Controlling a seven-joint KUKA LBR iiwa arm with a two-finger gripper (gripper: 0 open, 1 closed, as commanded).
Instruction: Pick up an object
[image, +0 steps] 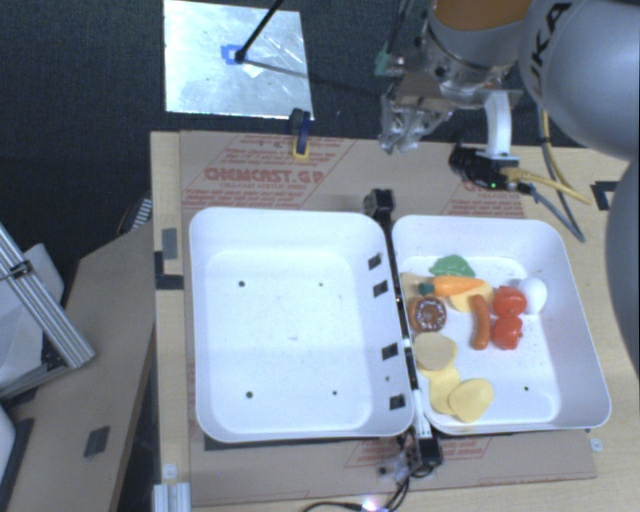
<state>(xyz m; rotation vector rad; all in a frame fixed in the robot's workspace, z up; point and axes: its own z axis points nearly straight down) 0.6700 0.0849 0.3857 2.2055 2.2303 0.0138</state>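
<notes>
Two white bins sat on the worktop (250, 165). Toy food (470, 320) lay in the right bin (570, 300). The gripper (405, 125) hung beyond it; I cannot tell its opening.

Two white bins sit side by side on the bench, the left bin (285, 320) and the right bin (560, 340). In the right bin lie one green leafy piece (453, 266), one carrot (459, 286), one chocolate doughnut (430, 314), one sausage (481, 322), two red tomatoes (508, 301) (506, 332), one white egg (534, 295), and three pale yellow slices like potato chips (434, 351) (442, 384) (471, 399). One arm (560, 50) reaches over the bench.
</notes>
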